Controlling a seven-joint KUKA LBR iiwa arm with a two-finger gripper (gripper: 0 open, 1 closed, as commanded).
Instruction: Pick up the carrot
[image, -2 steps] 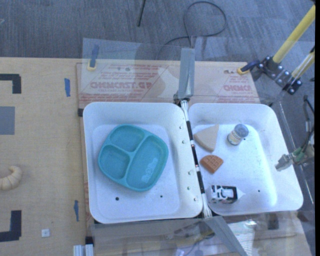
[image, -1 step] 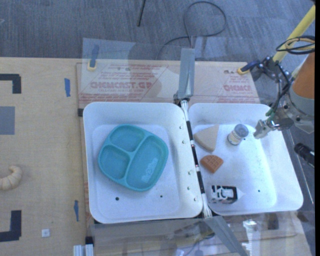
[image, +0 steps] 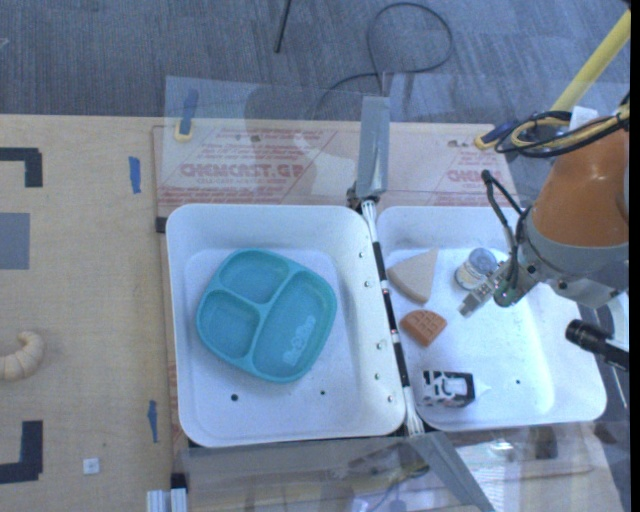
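In the right bin (image: 560, 390) an orange, grid-textured piece (image: 424, 326) lies near the left wall; I cannot tell if it is the carrot. My gripper (image: 482, 298) hangs low over the bin's middle, to the right of that orange piece and apart from it. It sits just below a small round silver can (image: 478, 267). The grey arm with its orange band (image: 585, 190) reaches in from the right and covers the bin's upper right part.
A beige wedge (image: 415, 274) lies above the orange piece. A black-and-white item (image: 447, 387) rests near the right bin's front edge. The left bin (image: 200, 400) holds a teal divided plate (image: 266, 314). A pale curved object (image: 20, 356) lies on the bench at far left.
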